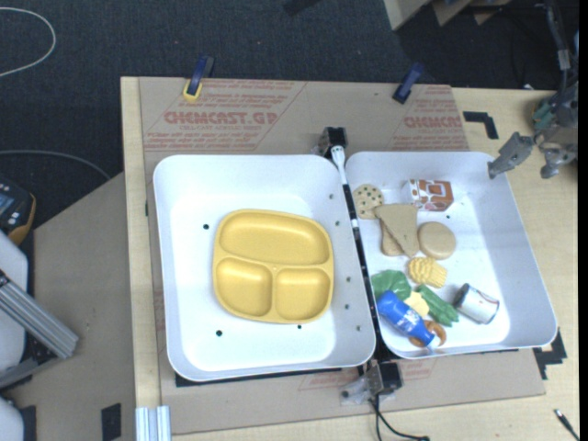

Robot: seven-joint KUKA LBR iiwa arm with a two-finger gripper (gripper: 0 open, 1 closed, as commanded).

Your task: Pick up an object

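The right bin (514, 246) holds several small items. A chocolate-chip cookie (368, 196) and an orange-and-white packet (431, 193) lie at its far end. A tan bread slice (397, 226) and a round bun (436, 240) sit mid-bin. Nearer the front are a yellow ridged piece (426, 270), green leafy pieces (393, 282), a blue bottle (402, 315) and a silver can (476, 303). My gripper (531, 159) hangs above the bin's far right corner, open, with nothing between its fingers (508, 157).
The left bin (184, 246) holds a yellow divided plate (273, 265). A black hinge strip (349, 223) runs between the bins. Blue clamps (407, 83) pin the cardboard sheet at the back. Dark floor surrounds the bench.
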